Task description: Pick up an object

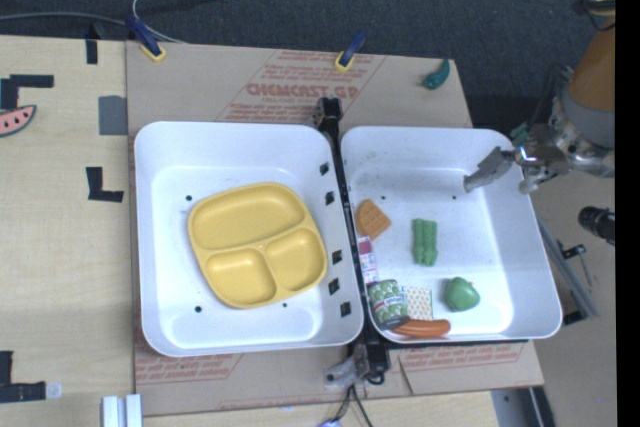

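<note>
The right bin [520, 260] holds several small items: an orange waffle-like piece [372, 217], a long green vegetable [425, 241], a round green pepper [461, 293], a red-orange sausage-like piece [425, 326] and a green-printed packet [385, 297]. My gripper [508, 173] hangs over the upper right part of this bin, above bare floor. It is open, with nothing between its fingers. The green vegetable lies down and to the left of it, well apart.
The left bin [160, 175] holds a yellow divided plate [258, 243]. A black divider clamp [330, 115] joins the bins. A teal object [436, 74] and yellow clips [350, 55] sit on the cardboard behind. A small printed card [418, 300] lies by the packet.
</note>
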`<state>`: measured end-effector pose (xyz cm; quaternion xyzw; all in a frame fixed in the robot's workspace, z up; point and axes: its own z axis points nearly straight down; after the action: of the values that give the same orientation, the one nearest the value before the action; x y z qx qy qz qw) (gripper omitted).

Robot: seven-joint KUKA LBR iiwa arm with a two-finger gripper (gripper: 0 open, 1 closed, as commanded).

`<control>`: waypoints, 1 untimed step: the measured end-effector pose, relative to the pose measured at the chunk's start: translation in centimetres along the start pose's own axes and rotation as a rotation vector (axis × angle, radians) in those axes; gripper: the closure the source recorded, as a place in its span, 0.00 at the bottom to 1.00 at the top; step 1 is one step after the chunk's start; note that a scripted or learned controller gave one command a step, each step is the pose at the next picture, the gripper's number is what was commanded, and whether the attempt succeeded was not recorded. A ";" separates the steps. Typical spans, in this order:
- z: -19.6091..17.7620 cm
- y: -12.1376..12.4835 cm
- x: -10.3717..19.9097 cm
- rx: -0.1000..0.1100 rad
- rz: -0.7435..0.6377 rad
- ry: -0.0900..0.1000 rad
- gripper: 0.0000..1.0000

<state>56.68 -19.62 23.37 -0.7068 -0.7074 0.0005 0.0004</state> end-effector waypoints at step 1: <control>14.8 -5.1 5.0 -0.001 0.000 0.002 0.00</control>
<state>51.55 -14.60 8.58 -0.7068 -0.7074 -0.0007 0.0009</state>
